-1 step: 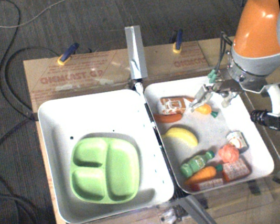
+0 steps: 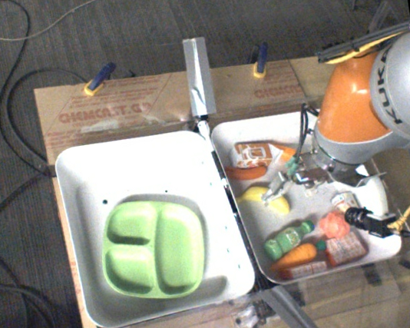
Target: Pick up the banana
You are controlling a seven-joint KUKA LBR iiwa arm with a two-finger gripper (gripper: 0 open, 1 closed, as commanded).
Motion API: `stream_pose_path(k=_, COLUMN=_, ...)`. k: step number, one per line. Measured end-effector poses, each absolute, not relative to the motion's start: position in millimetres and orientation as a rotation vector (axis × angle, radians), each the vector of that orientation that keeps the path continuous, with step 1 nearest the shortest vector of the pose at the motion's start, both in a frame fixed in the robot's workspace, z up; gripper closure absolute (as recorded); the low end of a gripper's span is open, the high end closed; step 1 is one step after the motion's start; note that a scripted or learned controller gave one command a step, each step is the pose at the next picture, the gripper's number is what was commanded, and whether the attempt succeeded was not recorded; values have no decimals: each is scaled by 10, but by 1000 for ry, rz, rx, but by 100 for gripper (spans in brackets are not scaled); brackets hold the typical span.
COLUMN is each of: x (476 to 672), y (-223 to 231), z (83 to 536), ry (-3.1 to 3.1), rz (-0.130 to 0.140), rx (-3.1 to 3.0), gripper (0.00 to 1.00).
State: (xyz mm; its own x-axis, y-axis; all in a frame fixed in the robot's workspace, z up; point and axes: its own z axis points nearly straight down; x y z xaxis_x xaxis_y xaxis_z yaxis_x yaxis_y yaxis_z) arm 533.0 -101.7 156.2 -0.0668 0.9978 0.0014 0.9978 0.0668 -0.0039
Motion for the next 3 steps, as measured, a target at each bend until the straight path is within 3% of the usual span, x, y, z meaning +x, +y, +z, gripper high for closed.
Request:
stream_pose_path(k=1, x=5562, y=-988, z=902, ry=-2475, rz=-7, rx=-1947, gripper=0)
stream_pose_path(k=2, x=5578, y=-998, z=1003, ry=-2478, rz=-10, rx=-1953, gripper=100)
stream_pose_path(k=3, x=5709, y=-1239, z=1069, ry=-2114, rz=6, rx=-2321, gripper=100)
